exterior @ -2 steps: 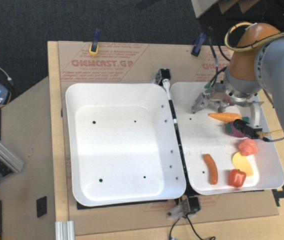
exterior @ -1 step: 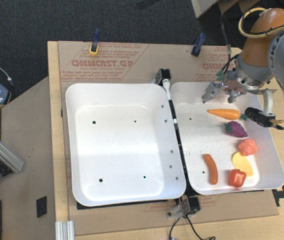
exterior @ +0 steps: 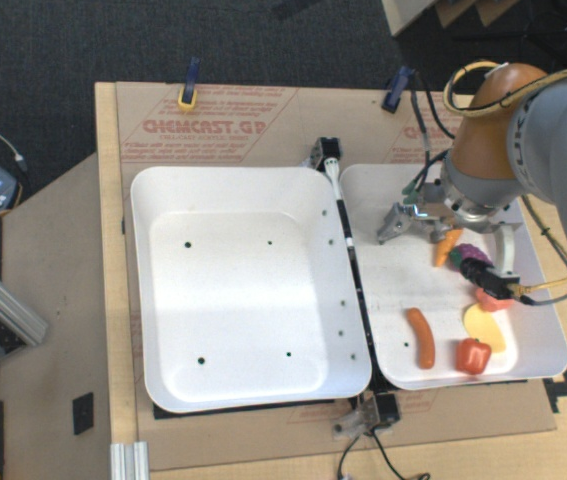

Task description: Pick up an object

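Reaching into the right bin [exterior: 383, 268], nothing lifted yet.
My fingers [exterior: 433, 230] are hanging low over the bin's far end, spread apart and gripping nothing; the orange piece [exterior: 447, 247] is lying just beside them, the sausage [exterior: 422, 337], yellow piece [exterior: 484, 325] and red pepper [exterior: 472, 356] nearer the front, all waiting.

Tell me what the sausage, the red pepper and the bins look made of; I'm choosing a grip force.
Sausage: likely toy plastic, smooth with an even orange-red colour. Red pepper: probably plastic too, uniformly coloured with a slight sheen. Bins: thin moulded white plastic by the look of it, matte, with rounded corners.
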Robot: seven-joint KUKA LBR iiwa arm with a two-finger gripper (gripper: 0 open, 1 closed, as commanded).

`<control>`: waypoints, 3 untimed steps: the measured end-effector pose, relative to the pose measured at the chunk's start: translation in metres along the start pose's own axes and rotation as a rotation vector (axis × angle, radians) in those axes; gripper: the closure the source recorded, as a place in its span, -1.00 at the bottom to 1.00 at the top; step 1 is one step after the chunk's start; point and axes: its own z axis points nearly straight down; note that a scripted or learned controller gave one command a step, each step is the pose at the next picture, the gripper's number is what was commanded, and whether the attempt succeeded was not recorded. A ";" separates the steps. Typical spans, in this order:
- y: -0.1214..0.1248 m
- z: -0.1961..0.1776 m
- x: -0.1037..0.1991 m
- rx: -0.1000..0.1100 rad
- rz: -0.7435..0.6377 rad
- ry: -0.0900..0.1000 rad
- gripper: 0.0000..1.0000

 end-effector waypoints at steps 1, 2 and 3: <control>0.003 -0.012 -0.002 -0.008 0.001 -0.003 1.00; -0.045 -0.157 0.013 -0.020 -0.001 -0.004 1.00; -0.088 -0.217 0.056 -0.014 -0.004 -0.002 1.00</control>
